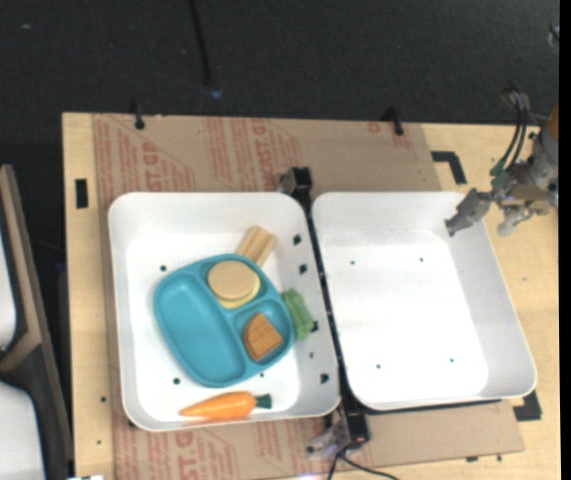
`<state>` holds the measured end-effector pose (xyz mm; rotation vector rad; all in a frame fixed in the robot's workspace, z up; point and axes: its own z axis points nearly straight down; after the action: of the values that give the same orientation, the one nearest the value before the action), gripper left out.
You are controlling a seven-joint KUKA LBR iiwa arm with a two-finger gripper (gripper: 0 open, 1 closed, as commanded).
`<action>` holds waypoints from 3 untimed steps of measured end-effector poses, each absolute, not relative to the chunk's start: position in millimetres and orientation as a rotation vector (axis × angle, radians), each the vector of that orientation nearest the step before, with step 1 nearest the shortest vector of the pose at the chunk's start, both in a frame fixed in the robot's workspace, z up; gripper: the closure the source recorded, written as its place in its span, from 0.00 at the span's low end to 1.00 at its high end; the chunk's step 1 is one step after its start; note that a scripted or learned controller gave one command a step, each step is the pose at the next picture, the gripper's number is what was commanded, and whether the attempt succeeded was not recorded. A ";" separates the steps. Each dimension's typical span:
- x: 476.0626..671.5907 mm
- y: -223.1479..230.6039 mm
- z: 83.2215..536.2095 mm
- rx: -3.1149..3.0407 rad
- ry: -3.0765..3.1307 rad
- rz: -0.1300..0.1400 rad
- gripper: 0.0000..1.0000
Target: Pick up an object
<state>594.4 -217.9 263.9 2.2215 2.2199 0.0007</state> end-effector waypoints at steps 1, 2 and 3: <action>651.6 -211.1 167.9 2.223 2.226 -0.004 0.00; 635.8 -179.9 231.0 2.239 2.196 0.006 0.00; 644.3 -192.7 129.8 2.227 2.224 -0.007 0.00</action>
<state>644.3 -192.7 129.8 2.2267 2.2242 -0.0068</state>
